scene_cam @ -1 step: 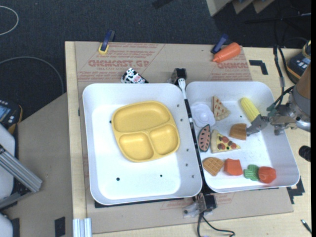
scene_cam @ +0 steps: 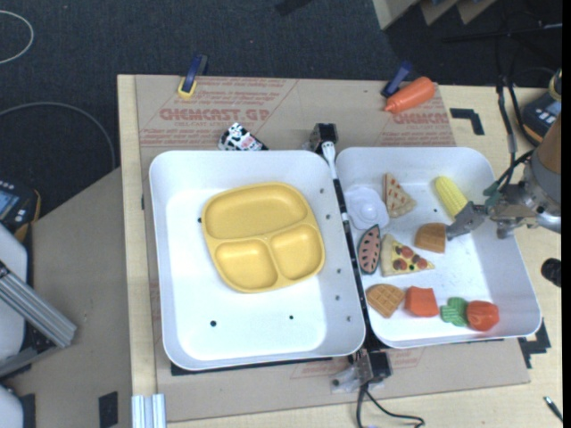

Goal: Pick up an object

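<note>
Over the right white bin (scene_cam: pixel 513 266), the grey two-finger gripper (scene_cam: pixel 470 220) hangs just beside a brown bread-like toy (scene_cam: pixel 431 237) (near the yellow corn cob (scene_cam: pixel 450 194)); whether its pincer is open, I cannot tell.

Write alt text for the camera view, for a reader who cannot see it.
A grey robot gripper hovers over the right white bin, near a corn cob and other toy foods including pizza slices and a watermelon wedge. The left white bin holds a yellow divided tray.
</note>
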Motion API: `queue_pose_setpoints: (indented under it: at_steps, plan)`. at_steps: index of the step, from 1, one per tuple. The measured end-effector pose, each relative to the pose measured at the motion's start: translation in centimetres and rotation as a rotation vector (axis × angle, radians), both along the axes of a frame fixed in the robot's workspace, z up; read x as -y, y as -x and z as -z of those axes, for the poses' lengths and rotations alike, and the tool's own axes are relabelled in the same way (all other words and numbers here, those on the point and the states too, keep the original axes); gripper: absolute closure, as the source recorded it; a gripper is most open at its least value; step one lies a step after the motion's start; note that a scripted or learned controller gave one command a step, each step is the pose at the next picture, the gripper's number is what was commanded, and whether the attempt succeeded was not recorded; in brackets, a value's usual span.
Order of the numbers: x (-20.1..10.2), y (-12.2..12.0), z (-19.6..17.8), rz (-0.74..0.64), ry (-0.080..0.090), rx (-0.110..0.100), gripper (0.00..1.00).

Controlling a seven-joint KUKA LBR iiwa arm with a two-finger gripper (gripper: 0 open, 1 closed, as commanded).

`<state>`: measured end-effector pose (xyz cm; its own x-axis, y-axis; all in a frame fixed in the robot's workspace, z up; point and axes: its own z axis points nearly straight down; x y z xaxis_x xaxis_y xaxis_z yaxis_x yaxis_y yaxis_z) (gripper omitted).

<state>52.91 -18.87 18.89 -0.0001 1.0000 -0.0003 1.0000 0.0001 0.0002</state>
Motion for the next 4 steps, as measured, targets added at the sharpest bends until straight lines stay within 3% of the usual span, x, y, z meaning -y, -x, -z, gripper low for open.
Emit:
queue_pose_setpoints:
  at_steps: [2,3,4]
  plan:
    - [1.0,-0.1,10.4,0.001,-0.001,-0.001,0.0]
    - [1.0,-0.3,9.0,0.0,0.0,0.007,1.0]
    - [1.2,-0.3,2.6,-0.001,0.003,0.007,1.0]
